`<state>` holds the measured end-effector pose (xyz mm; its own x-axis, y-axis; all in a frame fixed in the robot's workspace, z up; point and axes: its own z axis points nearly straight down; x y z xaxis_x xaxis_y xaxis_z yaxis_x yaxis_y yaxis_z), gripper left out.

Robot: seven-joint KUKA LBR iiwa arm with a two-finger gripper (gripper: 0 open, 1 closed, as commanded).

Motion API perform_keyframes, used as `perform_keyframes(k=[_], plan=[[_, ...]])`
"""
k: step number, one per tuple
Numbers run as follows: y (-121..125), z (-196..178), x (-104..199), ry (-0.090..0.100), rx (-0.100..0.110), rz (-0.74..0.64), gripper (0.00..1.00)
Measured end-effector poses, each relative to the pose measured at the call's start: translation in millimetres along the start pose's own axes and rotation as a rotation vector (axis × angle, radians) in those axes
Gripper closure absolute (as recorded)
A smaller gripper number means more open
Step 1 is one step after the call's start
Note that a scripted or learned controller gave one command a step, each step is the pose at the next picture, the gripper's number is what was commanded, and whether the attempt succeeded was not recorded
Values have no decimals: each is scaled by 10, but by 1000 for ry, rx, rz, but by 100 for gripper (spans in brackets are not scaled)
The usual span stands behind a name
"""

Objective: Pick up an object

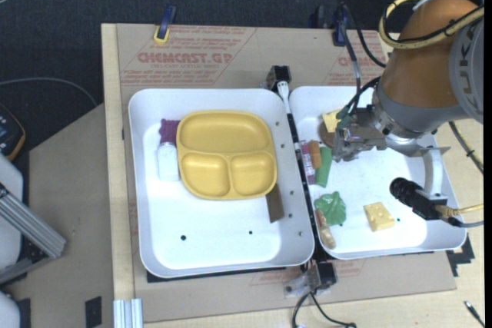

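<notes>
My gripper [343, 140] hangs low over the upper left part of the right bin [430, 242], reaching in from the right. Just left of it lies a pale yellow piece [330, 121], and a long green piece [324, 165] lies right below it. A brown and red bar [310, 158] rests along the bin's left wall. Further toward the front are a green leafy piece [331, 206], a yellow cheese wedge [379, 216] and a tan bread-like piece [325, 231]. The arm's body hides what is directly beneath the gripper.
The left bin [200, 250] holds a yellow divided plate [227, 153], a purple item [168, 130] and a white bottle [167, 162] beside it, and a dark brown strip [274, 205] by its right wall. Bare floor shows in the right bin's middle.
</notes>
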<state>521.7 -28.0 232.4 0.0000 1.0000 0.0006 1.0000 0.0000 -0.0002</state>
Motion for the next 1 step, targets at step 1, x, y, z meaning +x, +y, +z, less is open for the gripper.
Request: perform_keyframes(k=[1], plan=[[7,-16,38,0,-1,-1,100]])
